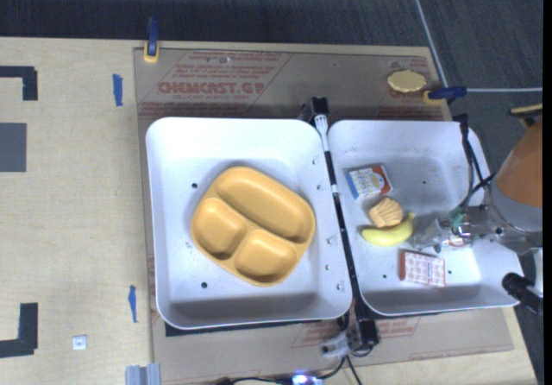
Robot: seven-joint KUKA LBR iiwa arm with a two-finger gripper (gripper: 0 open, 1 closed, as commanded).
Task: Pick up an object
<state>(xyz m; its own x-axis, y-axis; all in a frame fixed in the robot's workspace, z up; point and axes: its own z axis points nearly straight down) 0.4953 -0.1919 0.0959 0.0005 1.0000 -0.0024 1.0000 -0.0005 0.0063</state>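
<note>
The hand [442,232] hangs low in the right bin [448,150], beside the banana [385,236]; grip state unclear.

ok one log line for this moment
arm: over right bin | pincer: beside banana, nothing seen held | left bin: yellow tray

The arm [522,180] reaches in over the table's right edge, its orange band above the grey wrist. The gripper [444,232] hangs low, pointing left, too cluttered to read closely.
</note>
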